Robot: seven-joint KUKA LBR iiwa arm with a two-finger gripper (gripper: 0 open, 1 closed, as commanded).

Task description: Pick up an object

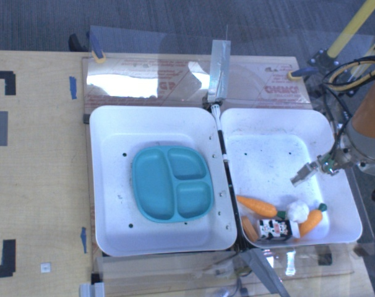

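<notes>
And there it was, the gripper (305,172) hanging out over the right bin (268,129), reaching in from that bin's right edge, the grey arm (361,144) with its orange band trailing off behind it. Whether the pincer was released or clenched, I could not tell; it showed too small and at too much of a slant. Nothing sat in its grasp, though, that much was plain, and bare white floor lay beneath it.

Down along the near edge of the right bin, the goods were bunched together. An orange carrot (257,205) lay tilted near the near-left corner. Just beside it sat a small black-and-white carton (274,229), with a second orange carrot (310,221) toward the near-right corner and a little white lump (296,212) between them. All of it was well apart from the gripper.

Over in the left bin (107,184), a teal divided plate (172,182) sat flat in the middle, three compartments showing.
</notes>
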